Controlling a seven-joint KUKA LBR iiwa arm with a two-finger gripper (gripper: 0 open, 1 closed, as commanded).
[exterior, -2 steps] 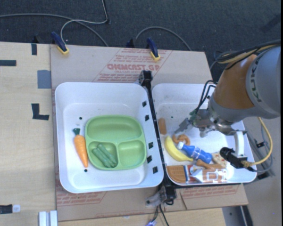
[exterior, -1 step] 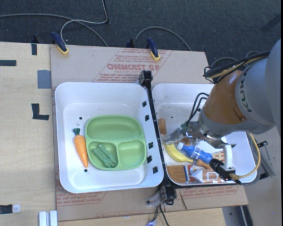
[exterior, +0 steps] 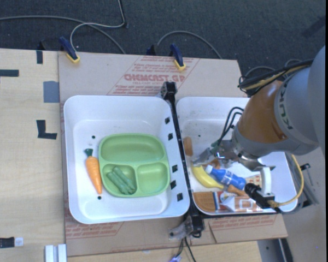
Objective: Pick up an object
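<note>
Seen from above at a slant: a cardboard-topped bench (exterior: 153, 78) bearing two shallow white bins side by side. Reaching in from the right, a grey KUKA arm (exterior: 295, 111) with an orange band, bent down over the right bin (exterior: 208, 108). Low over that bin's clutter, the gripper (exterior: 212, 154), tips close to the items; whether released or clenched cannot be told from this angle, and nothing visibly caught in it. Well to the left of the jaws, across the divider, the left bin (exterior: 115, 108), holding a green divided tray (exterior: 134, 162) with green bean-like pieces (exterior: 120, 179) in one compartment. Just beside the tray's far edge, away from the jaws, an orange toy carrot (exterior: 93, 172) lying lengthwise. Directly below the jaws and slightly toward the near rim, a yellow toy banana (exterior: 203, 177), looking like the closest candidate for the pick. Touching the banana on its right, a blue bottle-like object (exterior: 227, 178) lying on its side. Nearer the front rim, a flat patterned orange-and-white package (exterior: 240, 203), partly under other items. Up beside the divider, a small brownish piece (exterior: 188, 145), too small to identify. By judgement, task early: approach made, no object lifted clear. Left to do: closing on one item, probably the banana, then raising it free of its neighbours.
</note>
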